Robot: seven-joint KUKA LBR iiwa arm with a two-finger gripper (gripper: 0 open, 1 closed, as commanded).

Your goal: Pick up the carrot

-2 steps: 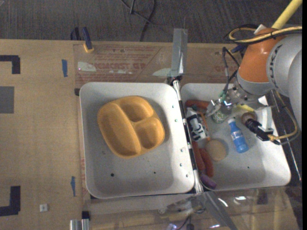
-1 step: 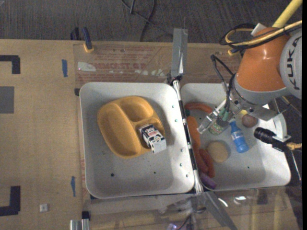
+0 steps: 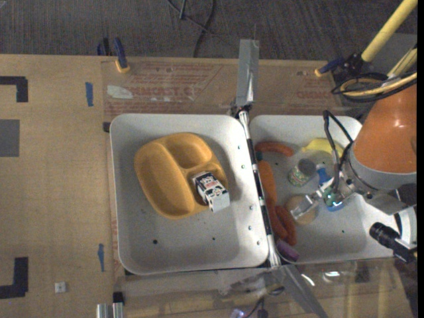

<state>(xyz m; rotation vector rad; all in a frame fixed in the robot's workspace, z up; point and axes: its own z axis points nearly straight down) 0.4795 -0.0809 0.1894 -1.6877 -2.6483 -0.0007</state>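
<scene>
Carrot (image 3: 267, 185) lies along the right bin's (image 3: 344, 244) left wall, mid-frame. Gripper (image 3: 311, 206) hangs just right of it over the clutter; its spread I cannot tell. Best: slide left, straddle the carrot crosswise, clear of the wall.
</scene>
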